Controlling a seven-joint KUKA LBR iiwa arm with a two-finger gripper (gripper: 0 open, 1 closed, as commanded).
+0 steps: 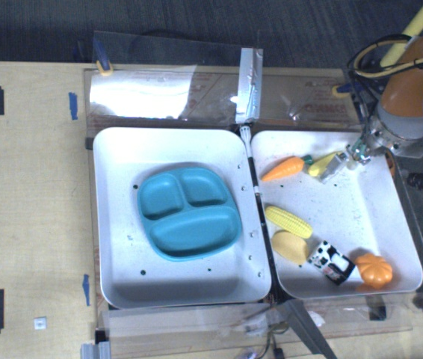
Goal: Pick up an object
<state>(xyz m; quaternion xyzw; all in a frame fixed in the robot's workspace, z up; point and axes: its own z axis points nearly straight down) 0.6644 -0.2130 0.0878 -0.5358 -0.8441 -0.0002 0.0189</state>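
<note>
Here the claw sits low at the right bin's far edge, touching a yellow toy beside the carrot, likely attempting a grasp; its grip I cannot tell.

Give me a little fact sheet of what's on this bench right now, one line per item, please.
left bin: holds a blue divided plate
right bin: holds toy food
carrot: far left part of the right bin
yellow piece: beside the carrot, next to the gripper
corn cob: near the divider
yellow potato-like piece: just below the corn
black-and-white toy: between the yellow piece and the orange fruit
gripper: at the right bin's far edge
</note>
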